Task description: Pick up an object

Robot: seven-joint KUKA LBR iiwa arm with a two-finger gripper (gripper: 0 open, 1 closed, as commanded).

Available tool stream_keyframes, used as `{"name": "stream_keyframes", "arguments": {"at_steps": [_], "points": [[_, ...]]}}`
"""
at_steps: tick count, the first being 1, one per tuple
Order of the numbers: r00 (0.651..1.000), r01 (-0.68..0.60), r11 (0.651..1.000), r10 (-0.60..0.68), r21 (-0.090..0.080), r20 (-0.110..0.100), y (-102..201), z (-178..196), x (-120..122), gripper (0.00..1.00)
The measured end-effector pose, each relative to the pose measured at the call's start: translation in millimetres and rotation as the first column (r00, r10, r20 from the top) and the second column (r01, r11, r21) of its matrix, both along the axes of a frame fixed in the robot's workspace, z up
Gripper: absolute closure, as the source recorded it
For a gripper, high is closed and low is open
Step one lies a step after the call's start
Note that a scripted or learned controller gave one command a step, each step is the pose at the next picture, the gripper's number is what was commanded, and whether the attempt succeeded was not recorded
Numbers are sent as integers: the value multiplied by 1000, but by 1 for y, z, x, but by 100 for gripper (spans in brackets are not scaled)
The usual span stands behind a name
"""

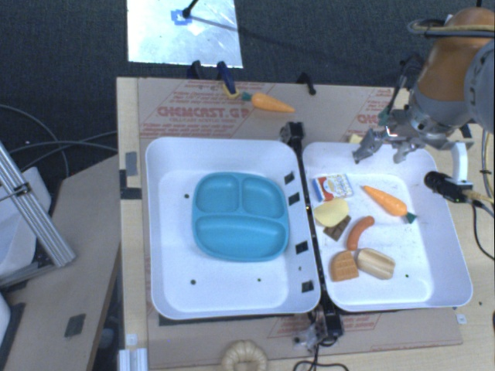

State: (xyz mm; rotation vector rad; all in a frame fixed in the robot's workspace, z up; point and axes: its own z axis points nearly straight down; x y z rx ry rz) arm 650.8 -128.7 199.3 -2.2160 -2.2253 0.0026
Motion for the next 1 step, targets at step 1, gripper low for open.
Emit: {"name": "stream_keyframes", "arguments": {"at_steps": [1], "points": [[1000,2,1000,-2,0,2,-3,-42,-2,0]]}}
